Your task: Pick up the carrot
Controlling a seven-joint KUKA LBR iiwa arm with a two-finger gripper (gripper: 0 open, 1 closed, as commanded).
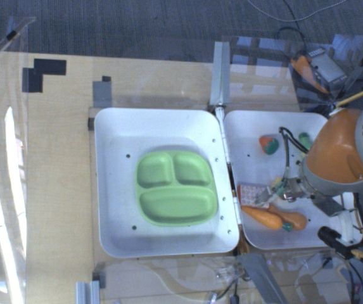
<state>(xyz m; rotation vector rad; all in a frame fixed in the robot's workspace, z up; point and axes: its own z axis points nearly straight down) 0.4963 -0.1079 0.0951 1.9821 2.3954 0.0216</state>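
Carrot: we see the long orange carrot (265, 217) lying flat in the lower part of the right white plastic bin (251, 128), lower right of the frame, beside a second orange vegetable (293, 219).
Gripper: the metal two-finger gripper (271, 194) hangs just above the carrot's upper end; we cannot tell how it is set, the view being cluttered there.
Left bin: we find a green three-compartment tray (176, 189) in the left white bin (114, 170).
Other: a small orange-and-green toy (269, 144) sits higher up in the right bin.
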